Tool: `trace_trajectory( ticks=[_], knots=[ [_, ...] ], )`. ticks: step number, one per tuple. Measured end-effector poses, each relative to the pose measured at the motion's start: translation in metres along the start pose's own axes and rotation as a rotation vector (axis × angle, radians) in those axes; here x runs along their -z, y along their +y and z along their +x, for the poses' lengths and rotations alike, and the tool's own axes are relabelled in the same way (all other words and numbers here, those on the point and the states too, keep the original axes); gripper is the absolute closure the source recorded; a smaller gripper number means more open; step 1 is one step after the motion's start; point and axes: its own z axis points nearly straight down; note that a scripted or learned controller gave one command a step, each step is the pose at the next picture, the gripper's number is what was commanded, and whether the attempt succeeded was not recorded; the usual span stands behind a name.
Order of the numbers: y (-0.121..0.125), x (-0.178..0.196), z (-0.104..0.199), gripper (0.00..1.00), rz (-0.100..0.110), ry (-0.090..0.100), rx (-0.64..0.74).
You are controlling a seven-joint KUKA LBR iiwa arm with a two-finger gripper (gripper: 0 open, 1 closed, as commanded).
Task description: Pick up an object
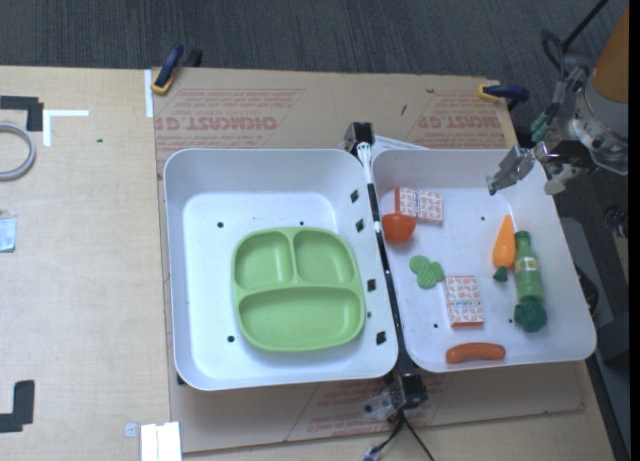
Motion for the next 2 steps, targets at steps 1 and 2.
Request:
trace_trajectory(
  ticks=[1, 2],
  knots=[
    [-0.006, -0.130, -0.039, 0.00, -0.001, 0.001, 0.316],
    [0.010, -0.185, -0.060, 0.00, -0.001, 0.000, 0.407]
  ],
)
